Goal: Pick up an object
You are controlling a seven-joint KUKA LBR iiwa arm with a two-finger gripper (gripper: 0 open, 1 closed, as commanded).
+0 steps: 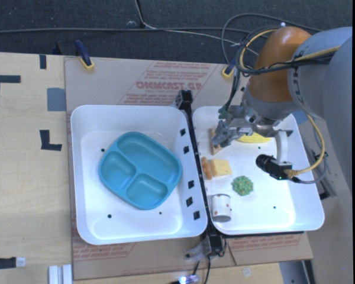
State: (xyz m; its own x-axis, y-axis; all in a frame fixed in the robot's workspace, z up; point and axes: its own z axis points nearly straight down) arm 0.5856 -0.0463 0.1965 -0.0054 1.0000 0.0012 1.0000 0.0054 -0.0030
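Below, two white bins sit side by side on a cardboard sheet (165,84) that covers the desk (23,158). In the left bin (86,123) a blue tray (140,169) with three compartments lies flat, turned at an angle, near the middle. The right bin (296,215) holds several small things: a yellow block (220,168) touching an orange-brown piece (207,168) near the divider, a green ball (243,185) just to their right, and a small white cup (220,207) on its side near the front-left corner. A brown piece (215,138) lies at the rear-left, partly under the end effector, and a yellow thing (252,138) pokes out beneath the wrist; what either is I cannot tell.

Red print on the cardboard reads upside down from this view; its letters look like "CHEMCAST GP", with smaller lines below too fine to read. Black tape marks (47,139) dot the desk at left.

The arm (319,70) reaches in from the right, its orange band (278,61) bent over the rear of the right bin, with cables looping around it. The end effector (223,135) points down at the rear-left of the right bin, over the brown piece. Whether it is wide, narrow or holding anything cannot be told from here.
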